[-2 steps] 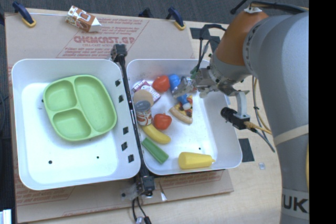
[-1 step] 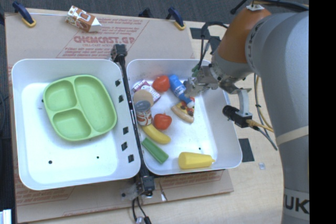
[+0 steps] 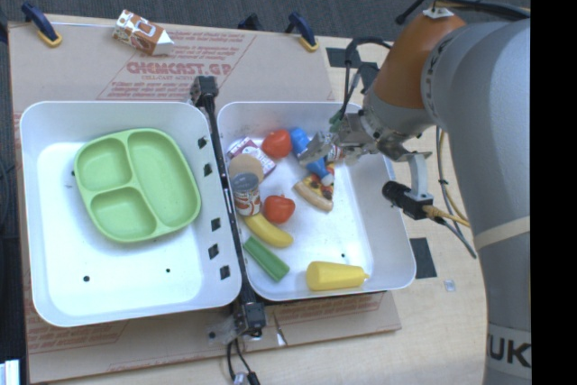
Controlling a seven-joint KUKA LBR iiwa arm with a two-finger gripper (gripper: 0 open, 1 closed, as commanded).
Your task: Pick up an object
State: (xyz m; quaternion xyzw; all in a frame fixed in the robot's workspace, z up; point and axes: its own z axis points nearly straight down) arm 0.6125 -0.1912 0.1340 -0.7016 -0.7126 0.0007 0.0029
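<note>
The right bin (image 3: 388, 239) holds several toy foods: a red tomato (image 3: 277, 143), a blue piece (image 3: 300, 142), a pizza slice (image 3: 315, 191), a small can (image 3: 244, 191), a tan round piece (image 3: 245, 166), another red piece (image 3: 279, 208), a banana (image 3: 269, 231), a green stick (image 3: 266, 258) and a yellow wedge (image 3: 335, 275). My gripper (image 3: 326, 154) reaches down into the bin's upper right part, right over a blue piece (image 3: 317, 167) beside the pizza slice. I cannot tell whether anything sits between its fingers.
The left bin (image 3: 54, 284) holds a green divided plate (image 3: 137, 185). A small carton (image 3: 140, 32) lies on the cardboard behind the bins, with blue clamps (image 3: 302, 30) at the board's edge. The arm's bulk (image 3: 469, 104) covers the right side.
</note>
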